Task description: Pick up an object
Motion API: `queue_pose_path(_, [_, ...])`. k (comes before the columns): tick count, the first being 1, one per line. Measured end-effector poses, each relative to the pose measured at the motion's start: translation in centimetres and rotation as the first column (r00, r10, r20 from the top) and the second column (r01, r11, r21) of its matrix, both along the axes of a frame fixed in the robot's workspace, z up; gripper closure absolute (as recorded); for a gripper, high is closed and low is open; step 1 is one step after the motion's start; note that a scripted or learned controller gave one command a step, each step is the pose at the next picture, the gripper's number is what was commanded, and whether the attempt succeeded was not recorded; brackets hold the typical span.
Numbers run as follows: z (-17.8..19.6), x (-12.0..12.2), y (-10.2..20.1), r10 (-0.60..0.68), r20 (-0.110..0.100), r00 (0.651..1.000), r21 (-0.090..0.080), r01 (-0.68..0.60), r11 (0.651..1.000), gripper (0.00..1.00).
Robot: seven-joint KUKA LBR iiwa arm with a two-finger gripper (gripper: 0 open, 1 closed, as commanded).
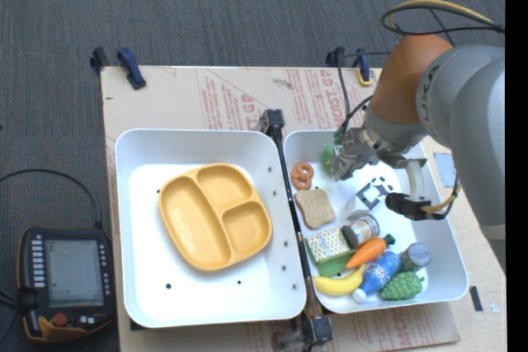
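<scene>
My gripper is low in the back of the right bin, reaching in from the right. It hangs right over a small green object, which it partly hides. Close by lie a pretzel and a slice of toast. Toward the front sit a cracker pack, a small jar, a carrot, a banana, a blue bottle, green grapes and a grey can.
The left bin holds a yellow divided plate. A black and white tag hangs off the wrist above the right bin. Clamps grip the board's back edge. A teach pendant lies on the floor at the left.
</scene>
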State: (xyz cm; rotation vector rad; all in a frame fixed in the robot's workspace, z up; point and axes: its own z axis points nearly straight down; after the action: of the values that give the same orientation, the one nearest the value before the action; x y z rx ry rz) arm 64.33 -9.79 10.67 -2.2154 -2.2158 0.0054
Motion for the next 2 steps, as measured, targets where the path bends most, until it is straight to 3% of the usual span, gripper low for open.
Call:
queue_pose_path(1, [0.01, 0.01, 0.00, 0.000, 0.000, 1.000, 0.000, 0.000, 1.000, 0.00])
queue_pose_path(2, [0.95, -0.02, -0.01, -0.001, -0.002, 1.000, 0.001, 0.001, 1.000, 1.00])
